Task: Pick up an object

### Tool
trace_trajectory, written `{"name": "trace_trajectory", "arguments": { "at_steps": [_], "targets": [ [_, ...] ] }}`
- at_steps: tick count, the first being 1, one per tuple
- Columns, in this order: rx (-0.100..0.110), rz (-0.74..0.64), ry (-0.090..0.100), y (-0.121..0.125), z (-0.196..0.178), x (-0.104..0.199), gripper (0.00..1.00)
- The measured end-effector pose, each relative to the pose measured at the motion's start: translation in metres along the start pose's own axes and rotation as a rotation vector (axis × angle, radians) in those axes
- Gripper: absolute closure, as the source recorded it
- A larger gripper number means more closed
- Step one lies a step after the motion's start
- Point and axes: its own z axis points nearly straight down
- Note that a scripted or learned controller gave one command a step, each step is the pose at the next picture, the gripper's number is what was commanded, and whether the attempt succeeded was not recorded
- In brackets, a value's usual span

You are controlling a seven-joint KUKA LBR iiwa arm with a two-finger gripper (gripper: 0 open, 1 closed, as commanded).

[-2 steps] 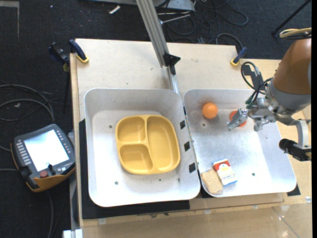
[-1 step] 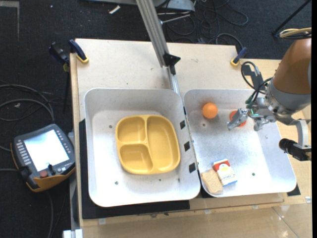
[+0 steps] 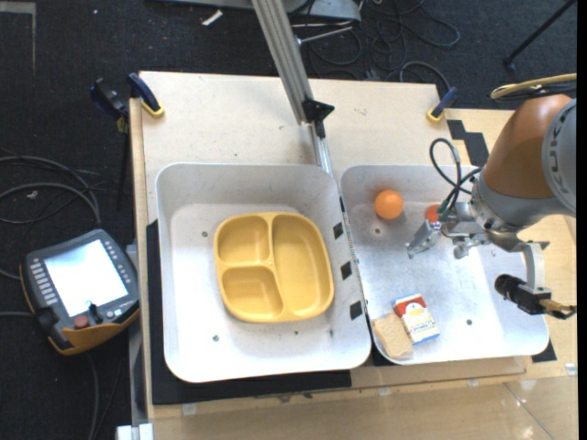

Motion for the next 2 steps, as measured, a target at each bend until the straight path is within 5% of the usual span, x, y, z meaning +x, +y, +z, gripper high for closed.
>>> {"name": "trace_trajectory", "arguments": {
  "at_steps": [1, 2],
  "targets": [
    [-0.006, 0.000, -0.001, 0.001, 0.041, 0.000, 0.00],
    [-0.008, 0.000, -0.002, 0.001, 0.029, 0.000, 1.00]
  ]
}}
